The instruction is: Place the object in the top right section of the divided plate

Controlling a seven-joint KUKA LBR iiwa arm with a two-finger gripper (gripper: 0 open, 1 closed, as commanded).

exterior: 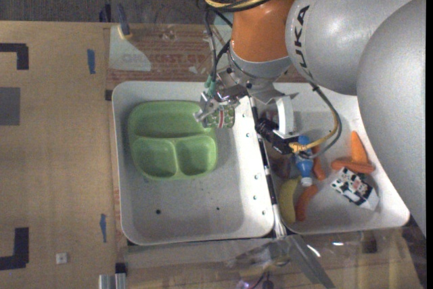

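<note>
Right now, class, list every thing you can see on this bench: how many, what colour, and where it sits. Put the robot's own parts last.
Bins: two, white, side by side on the bench.
Divided plate: one, green, three sections, in the left bin.
Small can-like object: one, green, white and red, at the plate's upper right edge, at the gripper's tip.
Banana: one, yellow, right bin near its left wall.
Carrot-like pieces: several, orange, right bin.
Small packet: one, black and white, right bin.
Blue item: one, right bin, too small to name.
Tape marks: blue, on the brown bench.
Arm: one, grey with orange band, from the right.
Gripper: one, over the plate's upper right.
</note>
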